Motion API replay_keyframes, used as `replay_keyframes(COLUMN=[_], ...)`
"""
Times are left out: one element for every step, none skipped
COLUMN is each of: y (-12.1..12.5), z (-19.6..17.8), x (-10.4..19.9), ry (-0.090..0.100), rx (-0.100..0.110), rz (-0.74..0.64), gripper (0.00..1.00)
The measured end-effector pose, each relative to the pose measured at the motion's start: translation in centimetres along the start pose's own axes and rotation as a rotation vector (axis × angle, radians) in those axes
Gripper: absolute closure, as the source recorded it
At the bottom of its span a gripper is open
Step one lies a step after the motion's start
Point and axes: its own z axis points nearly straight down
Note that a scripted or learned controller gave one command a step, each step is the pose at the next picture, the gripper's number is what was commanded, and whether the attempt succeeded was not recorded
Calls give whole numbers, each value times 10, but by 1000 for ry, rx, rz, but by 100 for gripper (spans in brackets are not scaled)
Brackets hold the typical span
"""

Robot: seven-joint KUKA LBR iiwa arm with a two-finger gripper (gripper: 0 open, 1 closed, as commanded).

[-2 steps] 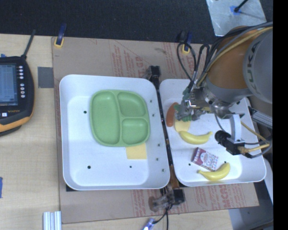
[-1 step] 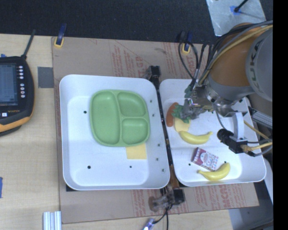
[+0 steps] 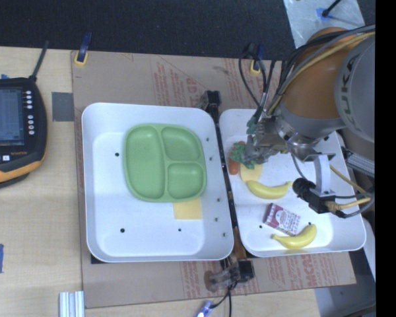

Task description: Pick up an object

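My gripper (image 3: 249, 152) hangs low over the upper left part of the right bin (image 3: 340, 243), just above a small carrot-like toy with a green top (image 3: 235, 160) and a yellow cheese-like piece (image 3: 250, 174). A banana (image 3: 268, 189) lies just below them in the bin's middle. A second banana (image 3: 296, 238) lies near the bin's front edge, with a small red and white packet (image 3: 282, 218) beside it. The arm's wrist and cables cover the bin's upper right part.
The left bin (image 3: 105, 230) holds a green divided plate (image 3: 164, 162) and a flat yellow slice (image 3: 187, 209) below it. A teach pendant (image 3: 10, 127) lies on the bench at far left. Clamps sit between the bins at top and bottom.
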Motion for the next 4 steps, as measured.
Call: replay_keyframes(y=[8,8,-21,-27], z=[32,32,58,133], x=[-54,-54,-117,-89], ry=[-1,-1,-1,1], rx=[4,3,3,5], rz=[1,1,1,-1], gripper=[100,0,0,0])
